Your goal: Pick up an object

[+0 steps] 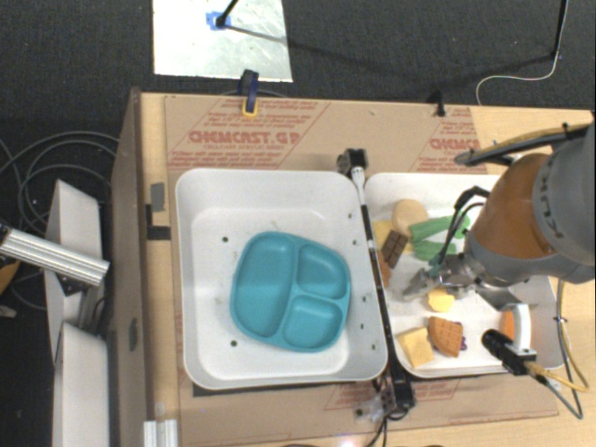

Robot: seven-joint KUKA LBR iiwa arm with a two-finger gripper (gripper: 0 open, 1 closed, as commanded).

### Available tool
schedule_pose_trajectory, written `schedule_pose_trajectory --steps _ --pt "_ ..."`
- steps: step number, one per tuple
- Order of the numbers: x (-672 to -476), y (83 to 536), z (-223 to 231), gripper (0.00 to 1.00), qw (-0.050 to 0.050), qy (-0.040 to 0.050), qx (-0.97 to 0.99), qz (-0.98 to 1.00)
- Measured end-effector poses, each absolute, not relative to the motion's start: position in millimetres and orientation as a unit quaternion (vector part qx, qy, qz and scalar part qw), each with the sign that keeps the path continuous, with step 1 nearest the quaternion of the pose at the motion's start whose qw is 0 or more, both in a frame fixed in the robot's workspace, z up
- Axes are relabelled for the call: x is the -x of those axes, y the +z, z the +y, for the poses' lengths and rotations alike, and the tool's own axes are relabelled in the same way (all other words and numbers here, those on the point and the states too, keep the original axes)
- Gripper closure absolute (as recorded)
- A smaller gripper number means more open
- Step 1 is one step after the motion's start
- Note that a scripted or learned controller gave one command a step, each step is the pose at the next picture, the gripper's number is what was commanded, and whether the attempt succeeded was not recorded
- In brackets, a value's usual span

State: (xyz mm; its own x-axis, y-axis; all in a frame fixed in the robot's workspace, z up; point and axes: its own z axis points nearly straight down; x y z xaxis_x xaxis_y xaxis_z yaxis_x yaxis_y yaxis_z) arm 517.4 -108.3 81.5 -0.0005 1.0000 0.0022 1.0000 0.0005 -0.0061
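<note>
Two shallow white bins were set side by side on a brown bench (279, 133). In the left bin (200, 198) a teal plate (291, 291) with three compartments was laid flat, nearer the bin's right wall than its left.

The arm (521, 226) was reached in from the right over the right bin (407, 318), and the gripper (430, 280) was lowered near the middle of that bin. Whether the jaws were spread or pressed together could not be told, and nothing could be seen held between them.

A small yellow lump (440, 301) was found on the bin floor just beside the gripper, on its near side; whether the two were touching could not be made out. To the left of the gripper, close to the wall shared by the bins, a brown block (395, 246) was seen. Farther back, a cream round piece (408, 214) was placed near the far left corner, with a green piece (430, 229) just to its right, partly covered by the arm. Toward the near edge, a yellow wedge (415, 347) and a brown ridged piece (448, 336) were laid next to each other. An orange piece (508, 323) was seen further right, close below the arm.
</note>
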Motion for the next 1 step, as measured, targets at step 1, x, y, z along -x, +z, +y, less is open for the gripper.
schedule_pose_trajectory --steps 1 --pt "-521.8 95.0 -109.0 1.00 -0.001 -0.0011 0.706 -0.708"
